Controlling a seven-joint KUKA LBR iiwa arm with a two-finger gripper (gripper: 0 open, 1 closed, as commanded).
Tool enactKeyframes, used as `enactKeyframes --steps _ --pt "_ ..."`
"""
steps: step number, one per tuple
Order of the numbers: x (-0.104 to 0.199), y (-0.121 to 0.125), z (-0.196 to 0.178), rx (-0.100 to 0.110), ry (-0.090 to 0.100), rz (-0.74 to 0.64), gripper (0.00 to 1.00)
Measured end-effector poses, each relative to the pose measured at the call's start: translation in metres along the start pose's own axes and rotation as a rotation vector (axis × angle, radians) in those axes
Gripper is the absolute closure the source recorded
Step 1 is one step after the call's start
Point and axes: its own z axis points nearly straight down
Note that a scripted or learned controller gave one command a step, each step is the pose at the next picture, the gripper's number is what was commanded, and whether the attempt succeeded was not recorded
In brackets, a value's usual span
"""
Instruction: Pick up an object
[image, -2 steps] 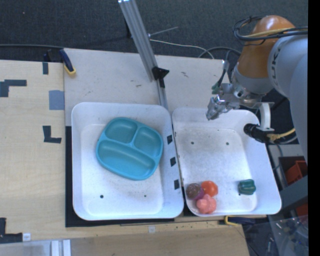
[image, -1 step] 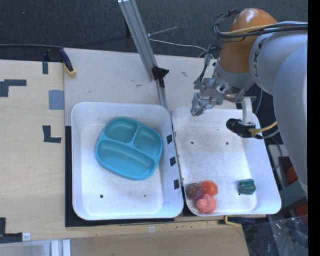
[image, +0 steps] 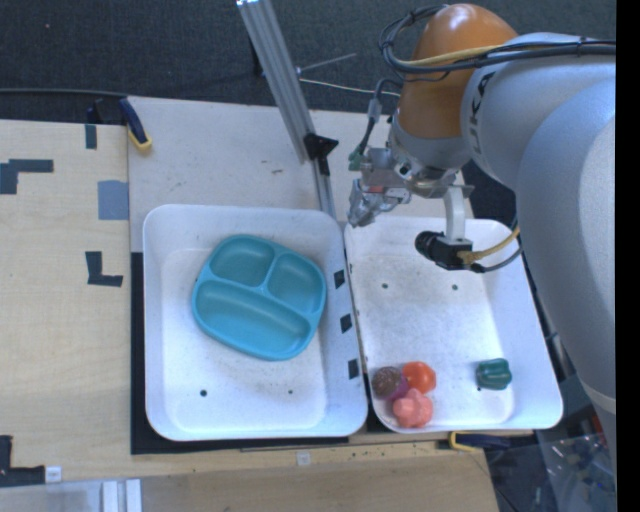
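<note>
The grey two-finger gripper (image: 362, 212) is hovering over the far left corner of the right white bin (image: 455, 300); its grasp is unclear. Small red, pink, purple toys (image: 405, 390) are lying near-side.

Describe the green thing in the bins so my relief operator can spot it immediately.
Look at the right bin, the one under the arm. Along its near edge lie four small things: a clump of three at the left corner and the green piece alone toward the right corner. It is the only dark green one; the clump is purple, orange and pink.
</note>
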Motion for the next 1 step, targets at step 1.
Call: enactKeyframes --steps 1 --pt "0.0504 -0.0015 0.0112 0.003 -0.002 0.001 1.00"
